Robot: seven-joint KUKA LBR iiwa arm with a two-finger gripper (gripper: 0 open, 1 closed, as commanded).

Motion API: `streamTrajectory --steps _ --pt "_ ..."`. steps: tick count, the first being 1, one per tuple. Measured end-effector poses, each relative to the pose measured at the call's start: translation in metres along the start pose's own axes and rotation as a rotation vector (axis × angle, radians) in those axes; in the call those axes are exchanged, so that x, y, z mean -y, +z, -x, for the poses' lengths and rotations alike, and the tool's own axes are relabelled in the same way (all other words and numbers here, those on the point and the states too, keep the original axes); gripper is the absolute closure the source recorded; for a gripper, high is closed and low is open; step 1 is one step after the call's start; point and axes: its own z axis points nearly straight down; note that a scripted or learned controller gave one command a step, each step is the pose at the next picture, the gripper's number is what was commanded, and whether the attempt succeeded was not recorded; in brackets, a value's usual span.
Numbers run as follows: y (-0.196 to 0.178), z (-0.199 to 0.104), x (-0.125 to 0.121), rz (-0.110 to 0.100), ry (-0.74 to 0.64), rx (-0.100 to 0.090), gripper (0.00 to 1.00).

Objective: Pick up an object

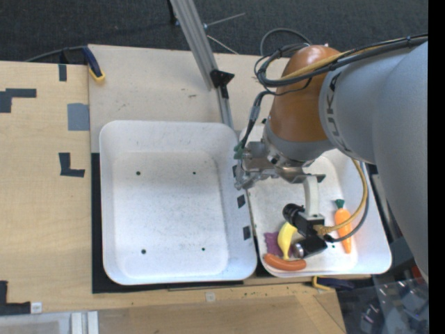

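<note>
Arm [306, 110] reaches in from the right and hangs over the right bin [375, 256]. The gripper [250, 169] sits low over that bin's left wall, close to the lip it shares with the left bin [167, 152]. How far the gripper is open cannot be told, since the wrist hides it from above, and nothing is seen held in it. Candidate objects all lie in the near part of the right bin. A yellow banana [285, 236] has a small purple piece [270, 241] just to its left, and a red sausage [284, 261] lies along the near wall just below it. An orange carrot [342, 225] stands off to the right, near the right wall. The gripper is to the far left of this group and not over any of them.

Risks, as I judge them:
- A descent from this spot would likely land on bare bin floor or clip the shared wall, and the gripper would close on nothing.
- Banana, sausage and purple piece crowd together, so a grasp there could catch two at once or push one aside.
- The sausage hugs the near wall, leaving little room beside it.
- The curved banana may roll out of a pinch.
- The carrot looks the cleanest target but calls for the longest shift to the right.
</note>
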Motion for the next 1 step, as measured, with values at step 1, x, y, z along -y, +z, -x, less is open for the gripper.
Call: streamTrajectory --steps 1 --pt "-0.0098 -0.0473 -0.0028 0.002 0.000 -0.001 1.00"
